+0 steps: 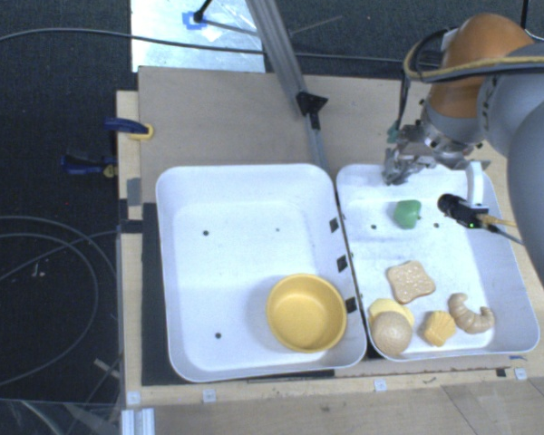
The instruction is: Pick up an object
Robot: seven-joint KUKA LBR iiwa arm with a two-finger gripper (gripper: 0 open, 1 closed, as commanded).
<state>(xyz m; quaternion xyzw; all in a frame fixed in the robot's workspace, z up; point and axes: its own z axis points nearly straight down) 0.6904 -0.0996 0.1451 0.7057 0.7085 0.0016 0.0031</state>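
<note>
My pincer (397, 172) hangs at the upper edge of the right bin (517, 311), in the upper right of the frame; I cannot tell how it stands. Just below it and apart from it lies a small green object (407, 213) on the bin floor. Lower in that bin sit a toast slice (410, 281), a croissant (471, 314), a small yellow piece (439, 328) and a tan rounded piece (391, 327). A yellow bowl (306, 312) rests in the left bin (218, 243).
</note>
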